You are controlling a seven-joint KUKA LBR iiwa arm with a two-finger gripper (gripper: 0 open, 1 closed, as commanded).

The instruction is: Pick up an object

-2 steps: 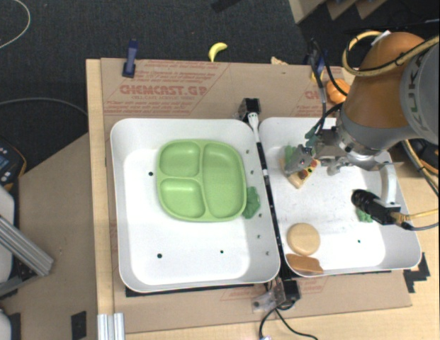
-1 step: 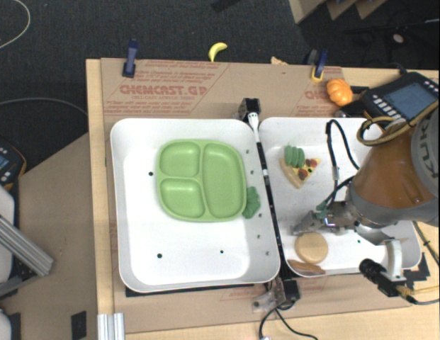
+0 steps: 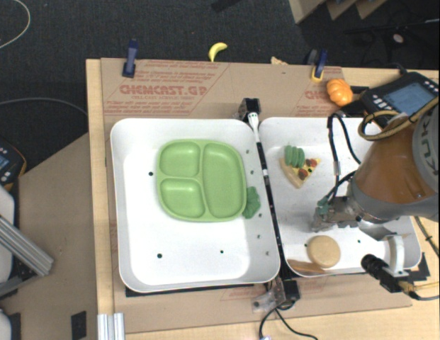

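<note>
green divided plate (image 3: pixel 202 180) in left bin (image 3: pixel 134 211). i see gripper (image 3: pixel 324 214) low in right bin (image 3: pixel 276 183), above tan round toy (image 3: pixel 323 251); finger state unreadable from here.

Two shallow white bins sit side by side on one table (image 3: pixel 99 190): a left bin (image 3: pixel 134 253) and a right bin (image 3: pixel 276 137). The left bin holds one green divided plate (image 3: pixel 202 180) with three compartments, and one small dark green piece (image 3: pixel 251 202) touching the plate's right edge. The right bin holds one pizza slice toy (image 3: pixel 300 166) in the upper middle of that bin and one round tan bun (image 3: pixel 323 251) near its lower edge. Along the table's top edge are two blue clamps (image 3: pixel 130 59), one yellow banana (image 3: pixel 217 49) and one orange fruit (image 3: pixel 339 91). One robot arm (image 3: pixel 397 168) enters from the right of the frame.
</note>
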